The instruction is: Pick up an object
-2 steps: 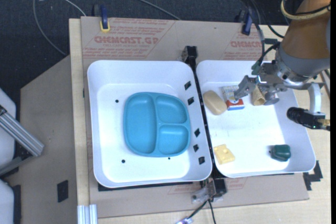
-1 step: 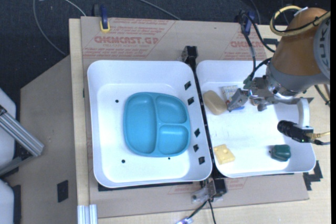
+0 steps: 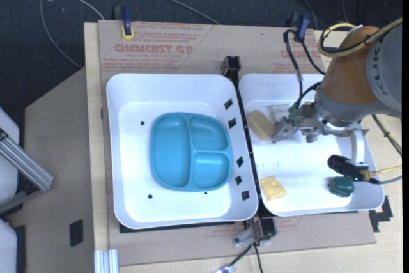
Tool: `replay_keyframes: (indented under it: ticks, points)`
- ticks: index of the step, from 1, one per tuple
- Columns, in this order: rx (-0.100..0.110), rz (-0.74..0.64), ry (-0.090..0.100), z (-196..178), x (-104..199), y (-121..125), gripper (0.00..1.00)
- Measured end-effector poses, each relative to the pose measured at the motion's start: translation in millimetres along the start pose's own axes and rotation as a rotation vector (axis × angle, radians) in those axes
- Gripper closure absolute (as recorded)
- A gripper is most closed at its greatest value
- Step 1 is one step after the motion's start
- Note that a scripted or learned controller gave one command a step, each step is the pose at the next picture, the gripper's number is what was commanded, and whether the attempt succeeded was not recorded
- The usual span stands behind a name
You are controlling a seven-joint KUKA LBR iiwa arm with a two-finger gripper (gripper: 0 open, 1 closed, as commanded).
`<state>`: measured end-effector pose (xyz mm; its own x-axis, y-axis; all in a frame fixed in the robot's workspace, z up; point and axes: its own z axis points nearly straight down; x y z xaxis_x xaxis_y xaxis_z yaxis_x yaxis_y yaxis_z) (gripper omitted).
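Observation:
My gripper (image 3: 296, 133) hangs low over the back middle of the right bin (image 3: 300, 201), with its two grey fingers spread apart and nothing between them. A tan rounded piece (image 3: 258, 124) lies just left of the left finger, near the bin's left wall. A small pale printed packet (image 3: 280, 110) sits behind the gripper. Close to the front left corner rests a yellow wedge (image 3: 273, 187). At the front right lies a dark green lump (image 3: 342, 187).
The left bin (image 3: 128, 137) holds a blue divided plate (image 3: 190, 151). A black divider with clips (image 3: 238, 137) runs between the bins. The arm's grey and orange body (image 3: 358, 80) covers the right bin's back right part. Cables trail over the bench's far edge.

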<state>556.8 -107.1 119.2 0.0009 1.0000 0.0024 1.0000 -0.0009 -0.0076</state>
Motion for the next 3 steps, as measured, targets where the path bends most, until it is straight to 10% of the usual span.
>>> replay_keyframes:
  ticks: [1,3]
  points:
    - [-0.008,0.0,-0.001,-14.4,0.2,1.9,1.0]
    - [-0.014,-0.002,-0.003,-108.2,0.2,13.1,1.0]
